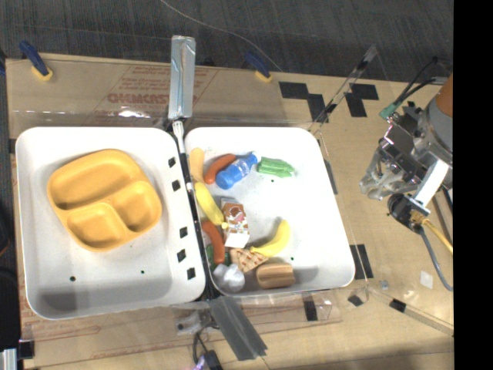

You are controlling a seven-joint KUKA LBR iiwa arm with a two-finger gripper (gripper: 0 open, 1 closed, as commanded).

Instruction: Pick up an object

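The right bin holds several toy foods along its left and lower side: a blue bottle, a green piece, a red sausage, a yellow banana, a brown block, a silver ball and a small printed box. My gripper hangs to the right of that bin, outside it and over the bench, with clear fingers pointing down-left. Nothing shows between them.
The left bin holds a yellow divided tray. A metal divider bar stands at the back between the bins. Black tape marks and cables lie on the cardboard bench top at the right.
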